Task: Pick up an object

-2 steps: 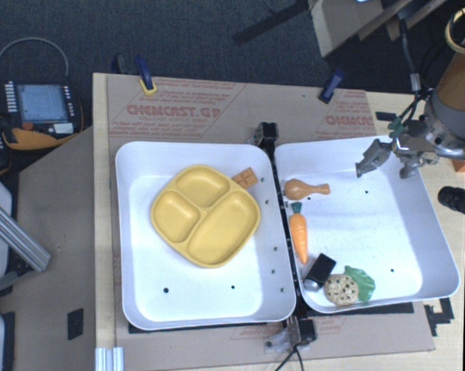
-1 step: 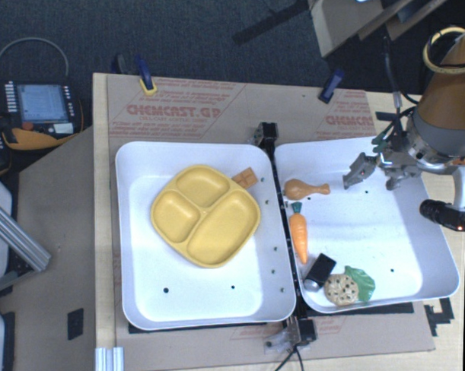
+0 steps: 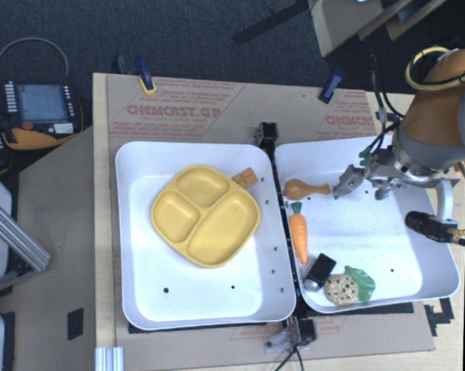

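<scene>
Yellow tray (image 3: 206, 215), carrot (image 3: 298, 235), gripper (image 3: 364, 182) open

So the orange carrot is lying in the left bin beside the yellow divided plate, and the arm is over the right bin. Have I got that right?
Not quite. The camera view shows the carrot lying in the right bin, near its left wall, not in the left bin. The yellow divided plate does sit in the left bin, and the arm's tool is over the right bin.

glossy plastic yellow tray (image 3: 205, 215), smooth white bins (image 3: 139, 238), seemingly matt cardboard sheet (image 3: 220, 112) beneath.
</scene>
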Motion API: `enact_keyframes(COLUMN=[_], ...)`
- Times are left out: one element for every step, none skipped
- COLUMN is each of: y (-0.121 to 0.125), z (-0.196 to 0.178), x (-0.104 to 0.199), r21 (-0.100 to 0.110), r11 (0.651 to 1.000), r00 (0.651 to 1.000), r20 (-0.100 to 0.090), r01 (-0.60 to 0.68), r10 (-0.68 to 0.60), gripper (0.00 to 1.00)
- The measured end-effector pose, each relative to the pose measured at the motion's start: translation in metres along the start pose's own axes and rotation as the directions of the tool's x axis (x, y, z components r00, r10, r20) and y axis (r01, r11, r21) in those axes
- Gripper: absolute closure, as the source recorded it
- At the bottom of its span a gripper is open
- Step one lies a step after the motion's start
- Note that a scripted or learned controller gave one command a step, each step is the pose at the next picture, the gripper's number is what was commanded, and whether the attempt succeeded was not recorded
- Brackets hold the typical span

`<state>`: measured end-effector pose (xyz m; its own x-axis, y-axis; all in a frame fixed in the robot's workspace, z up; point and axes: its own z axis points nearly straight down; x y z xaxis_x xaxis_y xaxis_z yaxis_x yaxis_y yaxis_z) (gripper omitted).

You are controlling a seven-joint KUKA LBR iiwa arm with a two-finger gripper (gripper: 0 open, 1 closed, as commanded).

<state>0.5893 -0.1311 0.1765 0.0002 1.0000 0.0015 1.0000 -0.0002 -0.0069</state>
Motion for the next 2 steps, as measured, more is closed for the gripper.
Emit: enact_keyframes(y=[-0.003,-0.001], z=[0.043,0.03], x=[-0.001,-0.002], r21=[0.0,-0.008], r11=[1.0,1.0], r00=[1.0,1.0], r20=[0.0,0.002], r01=[0.0,-0.001], r10=[0.0,0.001], gripper=[0.0,1.0])
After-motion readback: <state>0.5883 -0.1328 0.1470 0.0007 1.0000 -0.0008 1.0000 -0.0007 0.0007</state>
